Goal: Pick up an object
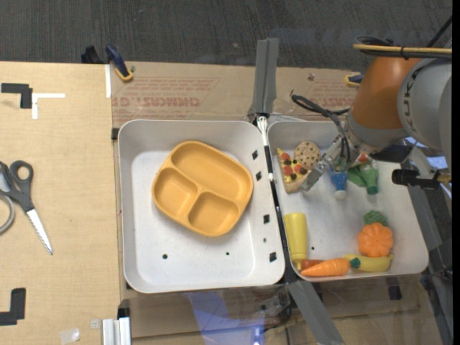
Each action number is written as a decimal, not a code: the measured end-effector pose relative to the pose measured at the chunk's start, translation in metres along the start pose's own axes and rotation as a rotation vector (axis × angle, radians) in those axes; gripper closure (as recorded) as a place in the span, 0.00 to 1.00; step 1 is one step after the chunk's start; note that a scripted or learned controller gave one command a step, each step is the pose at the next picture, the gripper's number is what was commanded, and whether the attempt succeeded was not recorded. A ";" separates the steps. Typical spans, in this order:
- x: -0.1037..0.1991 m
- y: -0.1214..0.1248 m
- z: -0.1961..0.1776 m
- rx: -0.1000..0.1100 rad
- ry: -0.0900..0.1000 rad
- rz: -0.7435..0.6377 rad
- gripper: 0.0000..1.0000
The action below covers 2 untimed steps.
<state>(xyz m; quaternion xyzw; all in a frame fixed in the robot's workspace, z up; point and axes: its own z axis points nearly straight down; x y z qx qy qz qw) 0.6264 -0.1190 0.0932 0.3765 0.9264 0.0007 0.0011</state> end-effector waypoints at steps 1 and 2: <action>0.004 -0.017 0.000 0.001 0.000 0.003 0.00; 0.012 -0.087 0.001 0.001 0.001 -0.071 0.00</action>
